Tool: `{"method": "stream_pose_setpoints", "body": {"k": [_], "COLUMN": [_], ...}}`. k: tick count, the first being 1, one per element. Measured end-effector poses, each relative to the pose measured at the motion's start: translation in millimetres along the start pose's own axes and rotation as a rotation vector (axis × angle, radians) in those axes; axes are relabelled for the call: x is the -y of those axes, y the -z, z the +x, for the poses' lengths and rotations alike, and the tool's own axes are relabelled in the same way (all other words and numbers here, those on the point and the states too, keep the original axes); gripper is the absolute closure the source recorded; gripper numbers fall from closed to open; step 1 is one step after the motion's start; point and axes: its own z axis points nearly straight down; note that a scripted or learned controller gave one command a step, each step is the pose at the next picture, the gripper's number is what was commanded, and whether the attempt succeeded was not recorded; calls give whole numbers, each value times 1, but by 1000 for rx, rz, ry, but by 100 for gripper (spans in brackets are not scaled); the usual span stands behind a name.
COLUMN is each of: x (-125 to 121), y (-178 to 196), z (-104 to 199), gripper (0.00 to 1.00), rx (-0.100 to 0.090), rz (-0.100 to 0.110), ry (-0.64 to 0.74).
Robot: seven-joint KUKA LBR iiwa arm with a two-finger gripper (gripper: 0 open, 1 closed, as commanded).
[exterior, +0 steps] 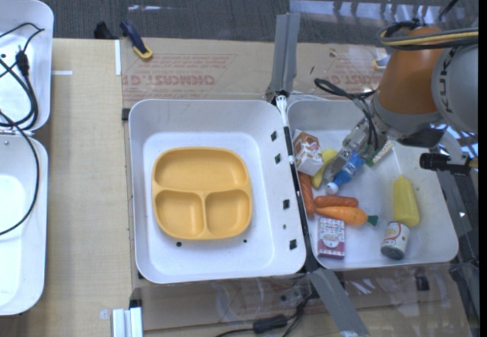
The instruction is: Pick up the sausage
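Beside the carrot (pixel 344 214), the sausage (pixel 335 201) lies under the pincer (pixel 351 163), whose grip I cannot tell.

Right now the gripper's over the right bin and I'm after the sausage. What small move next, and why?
Probably shift the gripper a little toward the bin's front-left corner before descending. It hangs above the blue bottle and the yellow piece, while the sausage lies nearer the front, just behind the carrot. Dropping here would likely land on the bottle.
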Motion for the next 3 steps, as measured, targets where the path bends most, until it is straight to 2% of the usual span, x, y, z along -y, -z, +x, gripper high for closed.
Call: {"method": "stream_pose_setpoints", "body": {"k": [1, 2, 3], "x": [24, 23, -36], "y": [2, 13, 4], "z": [-52, -53, 3], "gripper": [0, 100, 100], "rx": [4, 10, 5], "rz": [-2, -5, -4], "ry": [273, 269, 207]}}
